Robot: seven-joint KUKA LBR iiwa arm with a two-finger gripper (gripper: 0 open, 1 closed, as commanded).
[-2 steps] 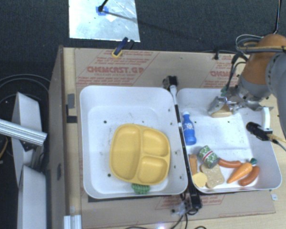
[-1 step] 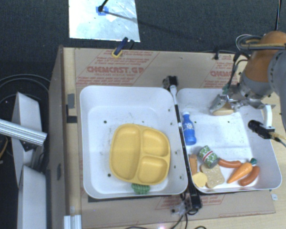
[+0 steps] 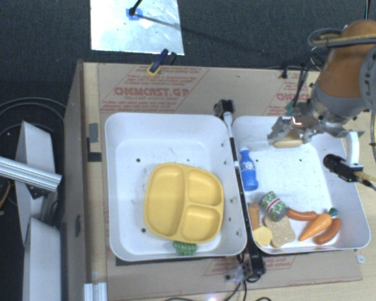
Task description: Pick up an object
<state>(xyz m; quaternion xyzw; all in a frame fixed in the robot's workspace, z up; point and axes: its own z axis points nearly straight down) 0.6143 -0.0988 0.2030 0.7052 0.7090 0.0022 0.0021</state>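
My gripper (image 3: 293, 129) hangs over the far part of the right bin (image 3: 313, 174). A tan, bread-like piece (image 3: 287, 143) lies right under its near side, and whether the two touch is unclear. A blue bottle (image 3: 247, 170) lies by the bin's left wall. Along the near side sit a green can (image 3: 274, 205), an orange sausage (image 3: 302, 215), a carrot (image 3: 316, 226), a second sausage (image 3: 330, 231), a speckled cracker (image 3: 281, 231), a pale yellow disc (image 3: 262, 236) and a small orange stick (image 3: 255, 216).
The left bin (image 3: 128, 168) holds a yellow divided plate (image 3: 183, 200), with a green thing (image 3: 185, 248) poking out from under its near edge. Between the two bins runs a black divider (image 3: 235, 162). The grey arm with its orange band (image 3: 354, 49) comes in from the upper right.
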